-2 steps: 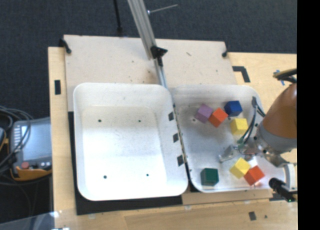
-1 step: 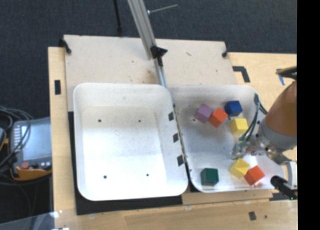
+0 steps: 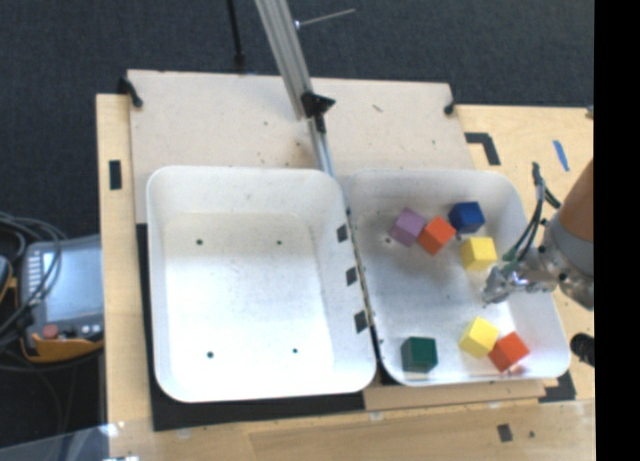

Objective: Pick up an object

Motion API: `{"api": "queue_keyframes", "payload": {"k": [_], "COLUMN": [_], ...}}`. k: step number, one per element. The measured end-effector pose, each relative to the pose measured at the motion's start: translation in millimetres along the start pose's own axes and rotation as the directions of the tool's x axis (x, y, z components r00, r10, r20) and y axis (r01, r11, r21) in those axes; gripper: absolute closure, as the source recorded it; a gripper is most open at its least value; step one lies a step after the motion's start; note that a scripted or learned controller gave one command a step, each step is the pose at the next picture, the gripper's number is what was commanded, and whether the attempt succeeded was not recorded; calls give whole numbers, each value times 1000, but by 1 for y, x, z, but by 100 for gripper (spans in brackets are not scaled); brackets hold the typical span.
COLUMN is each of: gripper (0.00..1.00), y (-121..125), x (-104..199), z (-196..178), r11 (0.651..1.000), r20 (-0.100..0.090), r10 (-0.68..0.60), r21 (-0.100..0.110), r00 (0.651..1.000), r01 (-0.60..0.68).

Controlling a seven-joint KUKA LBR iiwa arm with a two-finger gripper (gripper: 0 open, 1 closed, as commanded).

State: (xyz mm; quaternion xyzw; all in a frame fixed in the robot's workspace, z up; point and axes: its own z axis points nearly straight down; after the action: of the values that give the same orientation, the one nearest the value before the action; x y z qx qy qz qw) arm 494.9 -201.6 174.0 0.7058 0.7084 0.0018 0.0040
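Inside right bin point(image 3: 375, 199) seven coloured blocks point(image 3: 436, 235), left bin point(image 3: 170, 199) bare, gripper point(image 3: 497, 285) state unclear

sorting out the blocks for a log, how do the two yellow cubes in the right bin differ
The upper yellow cube sits squarely, edges roughly parallel to the right bin, just below the blue cube. The lower yellow cube is turned at an angle and touches the red cube near the bin's front. The gripper sits between them, nearer the upper one. Both look alike in colour and size, and both rest on the bin floor.
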Motion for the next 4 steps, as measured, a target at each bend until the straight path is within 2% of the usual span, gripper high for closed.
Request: {"api": "queue_keyframes", "payload": {"k": [1,3,4], "gripper": [100,100,100], "y": [3,11,15], "x": [-2,116,174], "z": [-54,-74,-64], "r11": [1000,1000,1000], "r20": [0,-4,-4], "r10": [-1,-6,-3], "r21": [0,4,8], "r00": [1000,1000,1000], "r01": [1,6,4]}}
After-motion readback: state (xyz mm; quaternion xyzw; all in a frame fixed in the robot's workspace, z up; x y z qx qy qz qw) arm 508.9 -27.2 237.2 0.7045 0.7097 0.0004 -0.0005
